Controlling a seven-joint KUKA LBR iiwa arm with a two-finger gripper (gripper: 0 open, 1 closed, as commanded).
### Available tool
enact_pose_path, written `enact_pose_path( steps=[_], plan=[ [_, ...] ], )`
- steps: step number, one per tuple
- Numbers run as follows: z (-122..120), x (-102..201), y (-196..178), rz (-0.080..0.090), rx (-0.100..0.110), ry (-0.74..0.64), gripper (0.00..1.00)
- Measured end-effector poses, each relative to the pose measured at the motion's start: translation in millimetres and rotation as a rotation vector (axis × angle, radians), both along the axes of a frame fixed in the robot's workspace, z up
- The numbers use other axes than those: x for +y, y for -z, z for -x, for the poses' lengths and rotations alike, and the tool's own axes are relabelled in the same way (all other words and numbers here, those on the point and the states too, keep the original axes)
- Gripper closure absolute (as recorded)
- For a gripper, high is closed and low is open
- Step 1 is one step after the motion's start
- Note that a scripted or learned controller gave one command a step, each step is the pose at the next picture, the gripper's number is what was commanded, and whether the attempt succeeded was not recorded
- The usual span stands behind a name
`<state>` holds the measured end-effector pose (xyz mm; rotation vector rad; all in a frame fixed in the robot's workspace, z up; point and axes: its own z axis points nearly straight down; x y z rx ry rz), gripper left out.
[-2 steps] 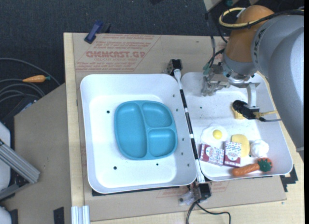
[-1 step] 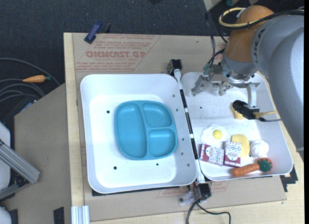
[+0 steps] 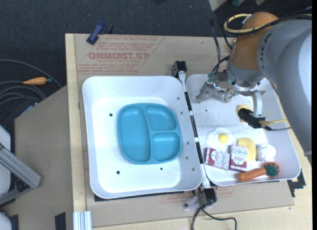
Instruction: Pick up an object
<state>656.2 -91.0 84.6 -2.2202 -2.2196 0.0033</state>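
My gripper [image 3: 213, 95] hangs over the far left part of the right bin [image 3: 290, 172], its grey fingers spread and open, with nothing between them. The toys lie apart from it along the bin's near side. They are a fried egg [image 3: 220, 138], two red and white cartons [image 3: 217, 158] [image 3: 238, 157], a yellow piece [image 3: 249, 146], a white piece [image 3: 267, 152] and an orange carrot [image 3: 251, 174] with a green top.
A blue divided plate [image 3: 148, 132] lies in the middle of the left bin [image 3: 96, 105]. A small blue object [image 3: 96, 33] rests on the brown board behind the bins. Cables and an orange carrot [image 3: 34, 81] lie on the floor to the left.
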Motion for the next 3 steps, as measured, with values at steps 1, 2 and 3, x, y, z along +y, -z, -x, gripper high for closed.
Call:
enact_pose_path(
  steps=[1, 2, 3],
  plan=[
    [-0.9, 0.4, -10.9, 0.000, -0.003, 0.000, 1.00],
    [-0.7, 0.4, -10.6, 0.000, -0.002, 0.000, 0.00],
    [-1.4, 0.8, -21.0, 0.000, -0.004, 0.000, 1.00]
  ],
)
